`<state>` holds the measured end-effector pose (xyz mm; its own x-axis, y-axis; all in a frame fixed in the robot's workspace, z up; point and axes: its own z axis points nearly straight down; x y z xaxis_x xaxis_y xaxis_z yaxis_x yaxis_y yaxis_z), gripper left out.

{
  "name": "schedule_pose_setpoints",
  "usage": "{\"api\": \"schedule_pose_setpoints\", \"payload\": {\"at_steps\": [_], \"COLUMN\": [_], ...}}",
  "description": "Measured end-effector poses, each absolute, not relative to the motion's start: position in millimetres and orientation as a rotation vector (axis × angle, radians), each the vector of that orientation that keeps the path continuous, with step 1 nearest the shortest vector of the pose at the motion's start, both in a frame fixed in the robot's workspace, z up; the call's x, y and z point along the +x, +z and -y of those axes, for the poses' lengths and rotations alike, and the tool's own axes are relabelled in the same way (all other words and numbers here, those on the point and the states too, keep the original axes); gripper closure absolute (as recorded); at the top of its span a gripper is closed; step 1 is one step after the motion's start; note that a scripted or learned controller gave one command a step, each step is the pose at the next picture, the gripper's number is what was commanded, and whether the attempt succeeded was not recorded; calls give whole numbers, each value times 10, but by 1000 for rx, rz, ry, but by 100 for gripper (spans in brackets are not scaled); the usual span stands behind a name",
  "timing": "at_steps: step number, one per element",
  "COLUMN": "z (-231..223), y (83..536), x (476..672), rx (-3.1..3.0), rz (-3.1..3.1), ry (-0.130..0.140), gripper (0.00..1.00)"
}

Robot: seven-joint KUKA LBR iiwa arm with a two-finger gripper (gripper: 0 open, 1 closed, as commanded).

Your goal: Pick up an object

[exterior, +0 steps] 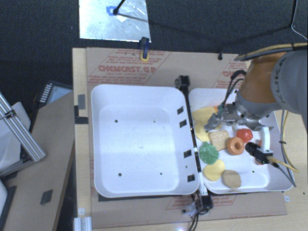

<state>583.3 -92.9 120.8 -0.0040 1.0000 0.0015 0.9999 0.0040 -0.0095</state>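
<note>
Right bin point(276, 179), near edge first: tan lump point(231, 179) by the near wall, touching a pale yellow piece point(214, 169) on its left. Loose heap, no order, so picking stock by the look of it.

Next back: green lump point(209, 153) hard against the bin's left wall. Then a beige square point(219, 139), an orange ring point(235, 146) touching its right side, and a red ball point(244, 134) just behind the ring. All crowded toward the left wall, lying flat, none stacked high. Easy top-down access.

Further back: gripper point(215, 121) low over the far half of the bin, just beyond the beige square and beside a larger yellow piece point(204, 113) at the left wall. Nothing visibly held. Opening: cannot tell, too blurred and partly masked by the wrist.

Reaching in from the right under the arm point(269, 81), tilted down toward the pile. Placed for a grab at the larger yellow piece or the beige square, most likely. Task not yet done. Main risk: neighbours touching, so a nudge or double pick.

Left bin point(139, 129): alongside, wall to wall with the right one, probably the drop side.

Far edge of the board point(125, 66): blue-and-yellow clamp point(144, 49), presumably pinning the board to the bench. Beyond that, a shiny plate point(114, 13).
</note>
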Motion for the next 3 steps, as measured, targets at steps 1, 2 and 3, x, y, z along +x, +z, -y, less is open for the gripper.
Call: {"api": "schedule_pose_setpoints", "payload": {"at_steps": [1, 2, 3], "z": [874, 829, 168], "y": [825, 808, 1236], "x": [6272, 6620, 6699], "rx": [-2216, -2202, -2207], "rz": [2228, 2192, 2222], "ry": [-1, 33, -16], "gripper": [0, 0, 0]}}
